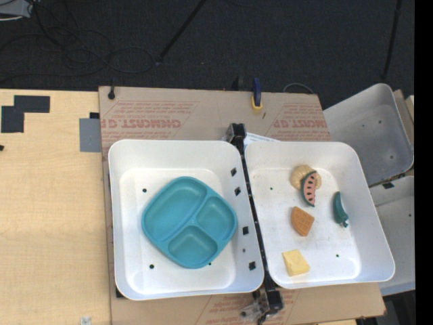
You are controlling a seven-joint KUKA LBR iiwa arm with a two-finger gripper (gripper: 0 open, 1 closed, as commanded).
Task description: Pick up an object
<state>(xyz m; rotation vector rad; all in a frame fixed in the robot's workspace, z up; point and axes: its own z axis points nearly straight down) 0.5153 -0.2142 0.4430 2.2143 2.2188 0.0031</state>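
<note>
The right bin (369,181) holds several small food toys. A watermelon slice (310,187) lies against a tan round piece (300,175) near the bin's back. An orange wedge (302,221) sits in the middle, and a yellow cheese block (295,263) lies near the front. A teal pod-shaped piece (339,208) rests toward the right wall. All of them lie flat on the bin floor.
The left bin (125,181) holds a teal divided plate (189,221). Black clips (243,202) join the two bins along the middle. A brown cardboard sheet (176,117) lies under both bins. A grey metal panel (379,131) stands at the right.
</note>
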